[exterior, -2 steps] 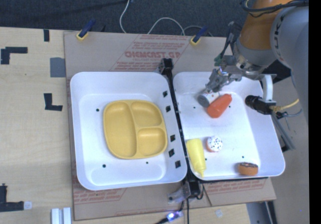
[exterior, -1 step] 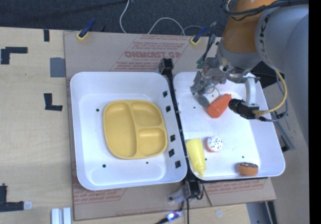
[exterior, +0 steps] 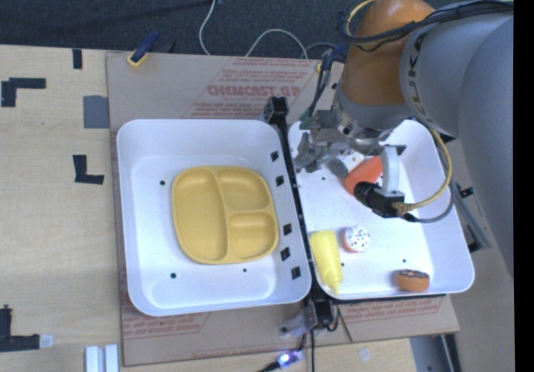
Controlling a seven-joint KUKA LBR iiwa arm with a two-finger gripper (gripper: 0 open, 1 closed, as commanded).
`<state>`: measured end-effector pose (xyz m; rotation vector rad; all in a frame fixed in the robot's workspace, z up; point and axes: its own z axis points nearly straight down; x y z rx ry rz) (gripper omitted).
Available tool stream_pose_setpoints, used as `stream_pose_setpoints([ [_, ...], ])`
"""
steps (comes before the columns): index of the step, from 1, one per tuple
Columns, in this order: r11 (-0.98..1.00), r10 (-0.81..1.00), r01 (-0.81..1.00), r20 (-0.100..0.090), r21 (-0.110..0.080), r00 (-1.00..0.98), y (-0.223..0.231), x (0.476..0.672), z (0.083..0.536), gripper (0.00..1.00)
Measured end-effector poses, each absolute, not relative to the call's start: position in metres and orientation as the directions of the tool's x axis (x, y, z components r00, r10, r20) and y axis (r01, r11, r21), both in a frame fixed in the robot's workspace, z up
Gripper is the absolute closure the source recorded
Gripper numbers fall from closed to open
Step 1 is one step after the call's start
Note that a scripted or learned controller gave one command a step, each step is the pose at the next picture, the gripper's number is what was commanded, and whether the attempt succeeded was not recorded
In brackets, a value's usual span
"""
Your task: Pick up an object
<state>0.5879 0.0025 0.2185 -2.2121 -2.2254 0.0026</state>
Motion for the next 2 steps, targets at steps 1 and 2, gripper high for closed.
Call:
stream_pose_setpoints([
  [1, 0.007, 1.0, 1.0, 0.001, -0.004, -0.007, 0.055, 0.574, 0.21, 1.0],
  [2, 0.007, 1.0, 1.0, 0.002, -0.002, -0.007, 0.099, 0.56, 0.221, 1.0],
])
